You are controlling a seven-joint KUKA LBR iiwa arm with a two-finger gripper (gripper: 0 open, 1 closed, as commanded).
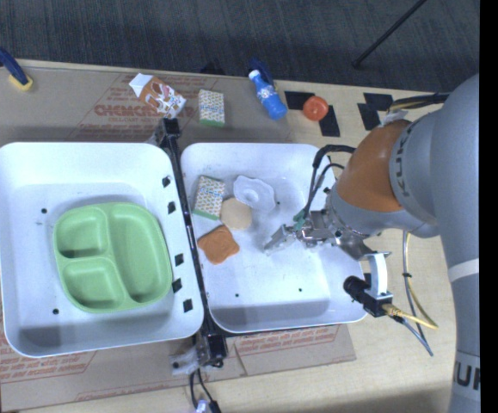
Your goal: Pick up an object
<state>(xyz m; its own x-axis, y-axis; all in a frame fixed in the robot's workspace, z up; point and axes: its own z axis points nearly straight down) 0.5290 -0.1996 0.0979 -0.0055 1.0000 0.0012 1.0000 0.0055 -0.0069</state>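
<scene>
My end effector (276,237) hangs low in the right bin (266,304), tilted toward the clutter for reach; whether it is spread or pressed together I cannot tell. The orange piece (219,245) lies near-left, beside the tan piece (236,214).

right bin (231,317) floor bare in front, items (223,218) crowd its left-rear

The counter (42,89), covered in printed cardboard, is carrying two white bins side by side, the left bin (16,256) and the right bin (266,312). Along its far edge are lying a snack packet (156,96), a small patterned box (211,107), a blue bottle (268,95) and an orange ball (316,107).
</scene>
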